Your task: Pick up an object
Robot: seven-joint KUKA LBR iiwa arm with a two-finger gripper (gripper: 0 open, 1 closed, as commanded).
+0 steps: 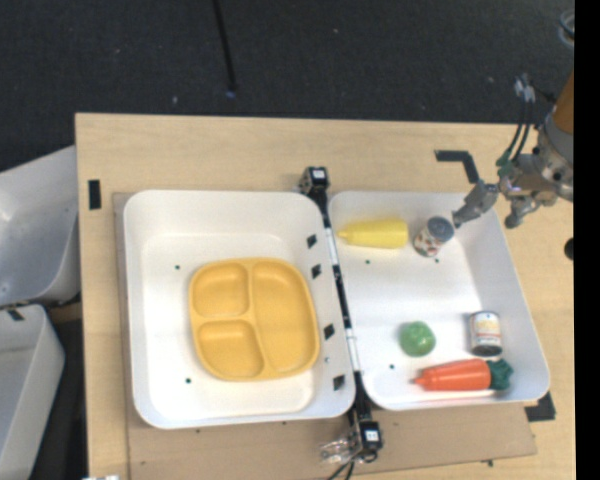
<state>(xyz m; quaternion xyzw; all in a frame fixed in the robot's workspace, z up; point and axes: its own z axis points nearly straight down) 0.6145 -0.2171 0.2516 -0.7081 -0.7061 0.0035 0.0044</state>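
Hovering at the far right corner of the right bin, the gripper sits just outside that bin's rim, and whether its jaws are released or clenched I cannot tell from this slanted view; nothing shows between them.

All 5 candidate objects lie in the right bin. A yellow corn-like piece rests along the far wall, close to the divider. A small grey round object lies just beside it, on the gripper's side, and is the nearest thing to the tool. Toward the near side of the bin sit a green ball, a small can and an orange carrot against the near wall. The left bin holds a yellow divided plate.

Judging from this, the risk is in the approach. The grey object is close to the far wall and almost touching the yellow piece, so a descent could clip the rim or nudge both things instead of closing on 1. A round shape may also roll away or squirt out as the jaws close.
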